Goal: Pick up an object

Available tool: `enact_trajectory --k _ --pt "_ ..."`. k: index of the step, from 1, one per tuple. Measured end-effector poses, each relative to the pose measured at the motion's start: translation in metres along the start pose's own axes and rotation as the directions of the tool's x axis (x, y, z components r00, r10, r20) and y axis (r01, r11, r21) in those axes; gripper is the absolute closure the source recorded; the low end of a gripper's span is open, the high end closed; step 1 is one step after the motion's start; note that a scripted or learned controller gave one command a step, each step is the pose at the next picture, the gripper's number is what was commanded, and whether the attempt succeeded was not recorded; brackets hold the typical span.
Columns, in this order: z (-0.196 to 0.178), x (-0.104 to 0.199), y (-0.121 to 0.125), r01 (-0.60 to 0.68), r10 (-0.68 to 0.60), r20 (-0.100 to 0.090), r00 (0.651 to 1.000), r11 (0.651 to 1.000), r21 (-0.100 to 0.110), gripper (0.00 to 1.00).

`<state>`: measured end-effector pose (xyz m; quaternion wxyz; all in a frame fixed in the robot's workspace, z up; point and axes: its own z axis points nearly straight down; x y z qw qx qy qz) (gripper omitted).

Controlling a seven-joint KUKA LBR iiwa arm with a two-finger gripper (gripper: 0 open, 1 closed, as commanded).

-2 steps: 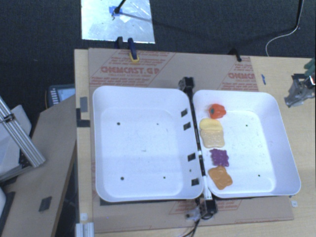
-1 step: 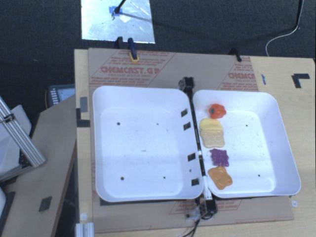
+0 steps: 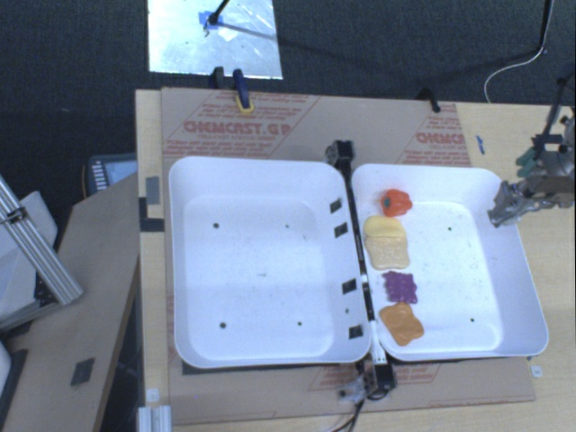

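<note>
Objects for picking: four, lined up along left wall of right bin [image 3: 517, 268], none lifted. Gripper [image 3: 504, 207] at far right, poised at upper right rim of right bin, well apart from all four items. Finger spread not discernible at this angle; nothing seen between fingers. Arm entering from right edge, wrist hardware grey.

Contents of right bin, top to bottom along dividing wall:
- orange-red pepper-like toy [image 3: 395, 202], nearest far rim;
- pale yellow block [image 3: 384, 229], just below, touching or nearly touching next item;
- beige bread-like slab [image 3: 390, 254];
- purple knobbly piece [image 3: 400, 286];
- orange lump [image 3: 401, 323], nearest front rim.

Left bin [image 3: 193, 187] white, shallow, marked by small dark specks. Black clips [image 3: 342, 230] along shared wall between bins. Both bins seated on printed cardboard sheet [image 3: 270, 120] over wooden bench [image 3: 99, 268]. Silvery square panel [image 3: 213, 25] on dark floor beyond bench.
</note>
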<state>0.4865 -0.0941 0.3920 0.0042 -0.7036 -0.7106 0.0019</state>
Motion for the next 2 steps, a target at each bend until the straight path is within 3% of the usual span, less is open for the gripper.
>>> enact_trajectory --k 1,2 --pt "-0.071 -0.095 -0.002 -0.017 0.017 0.010 1.000 1.000 -0.019 1.00" --pt "0.088 -0.024 0.000 -0.001 0.001 -0.002 1.000 1.000 0.004 1.00"
